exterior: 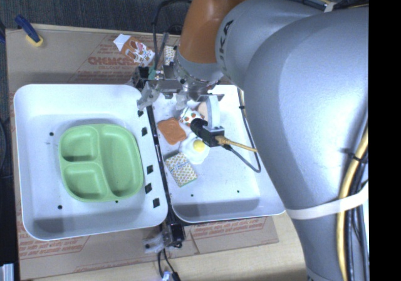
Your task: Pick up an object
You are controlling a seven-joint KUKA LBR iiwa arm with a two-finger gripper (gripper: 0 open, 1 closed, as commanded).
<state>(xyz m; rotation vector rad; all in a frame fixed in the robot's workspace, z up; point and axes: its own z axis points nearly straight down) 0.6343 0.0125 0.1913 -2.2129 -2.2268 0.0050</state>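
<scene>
1. Surface [69,54]: covered in printed cardboard, carrying two white bins side by side that meet along a shared middle edge.
2. Left bin [28,148]: holding one green divided plate [100,161] with three compartments, lying flat near the centre.
3. Right bin [219,192]: holding three small items, all grouped in the left half, close to the shared edge.
4. Orange-brown flat piece [170,129]: toward the far left corner of the right bin, just beneath the pincer.
5. Egg-like piece [198,149], white with a yellow centre: just beside the orange-brown flat piece, toward the near right.
6. Patterned packet [180,169]: close to the left edge, nearest of the three to the near edge, just beside the egg-like piece.
7. Pincer [178,98]: lowered over the far left corner of the right bin. Open or closed: cannot tell.
8. Arm [294,86]: grey with an orange band, covering the far right corner of the right bin.
9. Outside the bins: crumpled wrapper [135,50] beyond the far edges, near the shared edge; blue-and-yellow item [28,30] at the far left corner of the surface.
</scene>
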